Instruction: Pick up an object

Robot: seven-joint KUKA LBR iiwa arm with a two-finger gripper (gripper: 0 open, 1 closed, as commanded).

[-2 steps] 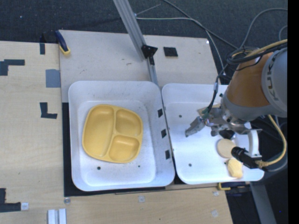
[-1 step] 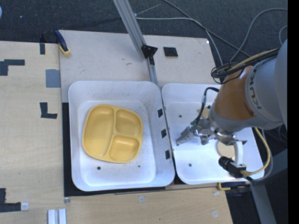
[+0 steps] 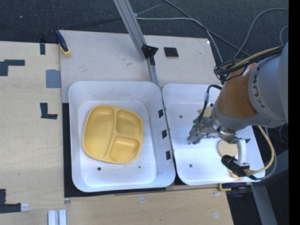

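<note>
The tool (image 3: 197, 136) hangs low over the right bin (image 3: 187, 170); a yellow divided plate (image 3: 112, 134) lies in the left bin (image 3: 79, 172).

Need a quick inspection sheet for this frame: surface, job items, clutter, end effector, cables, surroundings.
Surface: wooden bench bearing two white bins, left bin and right bin, side by side.
Job's things: yellow divided tray lying flat in the left bin.
Clutter: nothing seen.
End effector: end effector low over the right bin; nothing visible between its fingers.
Cables: black cables looped at the arm; yellow cable by the wrist.
Surroundings: metal pole, dark floor, tape marks at the left.
</note>
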